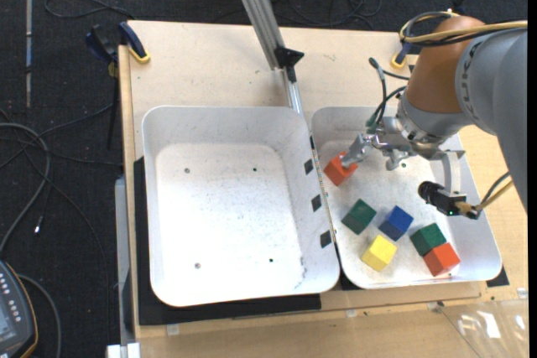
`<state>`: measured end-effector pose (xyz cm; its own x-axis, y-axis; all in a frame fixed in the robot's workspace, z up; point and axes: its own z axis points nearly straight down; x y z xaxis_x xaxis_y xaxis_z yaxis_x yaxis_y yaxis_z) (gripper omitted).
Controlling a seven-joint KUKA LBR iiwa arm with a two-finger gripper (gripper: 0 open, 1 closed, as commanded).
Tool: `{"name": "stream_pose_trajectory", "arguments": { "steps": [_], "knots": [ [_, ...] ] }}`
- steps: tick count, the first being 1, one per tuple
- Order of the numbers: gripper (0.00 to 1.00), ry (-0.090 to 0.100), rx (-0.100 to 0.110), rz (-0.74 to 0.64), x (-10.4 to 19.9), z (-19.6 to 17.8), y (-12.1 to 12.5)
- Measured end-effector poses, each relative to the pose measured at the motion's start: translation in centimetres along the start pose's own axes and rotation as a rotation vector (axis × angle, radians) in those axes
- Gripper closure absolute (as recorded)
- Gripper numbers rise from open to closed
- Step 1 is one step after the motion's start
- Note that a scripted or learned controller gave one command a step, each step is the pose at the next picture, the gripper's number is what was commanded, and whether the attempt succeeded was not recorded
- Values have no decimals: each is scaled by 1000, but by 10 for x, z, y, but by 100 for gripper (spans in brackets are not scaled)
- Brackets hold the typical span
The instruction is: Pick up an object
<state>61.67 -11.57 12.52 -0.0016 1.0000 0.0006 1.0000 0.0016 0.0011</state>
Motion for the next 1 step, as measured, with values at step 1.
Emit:
{"name": "stream_pose_trajectory", "arguments": {
  "steps": [1],
  "knots": [
    [0, -2, -6, -4, 15, 30, 64]
  ]
}}
